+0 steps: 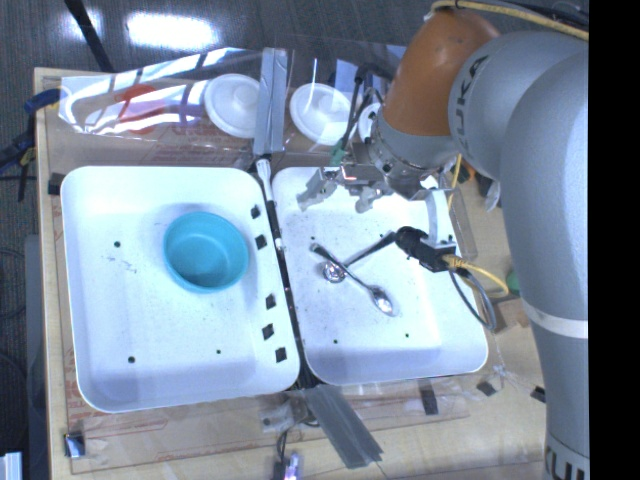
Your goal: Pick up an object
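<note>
A: Which step is the grey arm on?

B: The approach, by the look of it. Its two-finger gripper (337,190) hangs over the far edge of the right-hand shallow white plastic bin (455,353), claw spread apart, nothing between the tips.

A: And the targets?

B: Two slim, shiny metal spoons (355,276) lie crossed in that bin, just nearer than the gripper. A smooth round blue plastic bowl (206,252) sits in the neighbouring bin. Next it likely needs to descend squarely over a thin handle.

Blue bowl (207,252), white bins (100,183), silver spoons (355,278), orange-banded grey arm (520,98).
</note>
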### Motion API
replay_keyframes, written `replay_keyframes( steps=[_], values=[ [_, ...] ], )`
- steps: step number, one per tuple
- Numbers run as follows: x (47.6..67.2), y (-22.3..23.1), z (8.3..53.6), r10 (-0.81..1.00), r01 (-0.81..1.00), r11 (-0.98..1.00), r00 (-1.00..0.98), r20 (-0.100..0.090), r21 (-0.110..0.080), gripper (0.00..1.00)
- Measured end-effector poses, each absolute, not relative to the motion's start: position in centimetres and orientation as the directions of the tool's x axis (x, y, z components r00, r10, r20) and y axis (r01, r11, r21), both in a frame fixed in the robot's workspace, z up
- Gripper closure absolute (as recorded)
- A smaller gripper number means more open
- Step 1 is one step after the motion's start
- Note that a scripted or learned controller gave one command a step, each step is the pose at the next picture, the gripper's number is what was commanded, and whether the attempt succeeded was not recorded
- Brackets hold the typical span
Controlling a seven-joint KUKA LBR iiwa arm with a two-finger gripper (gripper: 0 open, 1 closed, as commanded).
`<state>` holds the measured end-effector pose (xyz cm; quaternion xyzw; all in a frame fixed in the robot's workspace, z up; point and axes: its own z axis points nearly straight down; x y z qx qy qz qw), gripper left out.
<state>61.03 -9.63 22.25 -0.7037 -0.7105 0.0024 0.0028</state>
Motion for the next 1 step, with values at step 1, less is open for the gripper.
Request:
replay_keyframes(
  steps=[1],
  values=[
    [58.86, -11.84, 9.23, 0.998, 0.998, -0.058, 0.058, -0.005, 0.002, 0.00]
  ],
)
